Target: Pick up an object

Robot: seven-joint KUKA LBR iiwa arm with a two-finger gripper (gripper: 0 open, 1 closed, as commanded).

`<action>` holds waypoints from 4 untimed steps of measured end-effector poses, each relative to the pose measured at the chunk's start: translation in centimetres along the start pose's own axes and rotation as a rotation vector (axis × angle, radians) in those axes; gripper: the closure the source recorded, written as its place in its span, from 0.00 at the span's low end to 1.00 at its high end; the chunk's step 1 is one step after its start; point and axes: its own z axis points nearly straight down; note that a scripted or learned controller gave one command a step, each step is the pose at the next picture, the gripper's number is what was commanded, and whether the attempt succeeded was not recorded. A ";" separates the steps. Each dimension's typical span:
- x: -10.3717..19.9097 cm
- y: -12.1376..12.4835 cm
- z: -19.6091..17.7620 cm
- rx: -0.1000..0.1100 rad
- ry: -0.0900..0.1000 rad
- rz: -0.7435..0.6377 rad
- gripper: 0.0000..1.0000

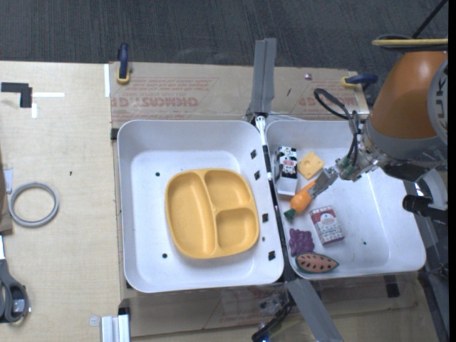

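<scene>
Pincer tips blurred, carrot just beside

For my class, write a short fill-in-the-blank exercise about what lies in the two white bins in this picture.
1. The yellow divided plate lies in the ____ bin.
2. The plate has ____ compartments.
3. The gripper is right beside the toy ____ in the right bin.
4. The small red box lies in the ____ bin.

Missing words: left; three; carrot; right

Grey tape roll and scissors lie on the bench
</scene>
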 end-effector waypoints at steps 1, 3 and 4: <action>-1.7 1.3 8.9 -0.020 -0.001 0.248 0.00; -1.2 0.4 5.6 0.002 0.000 0.325 0.00; 2.4 -1.4 0.0 0.001 0.000 0.385 0.00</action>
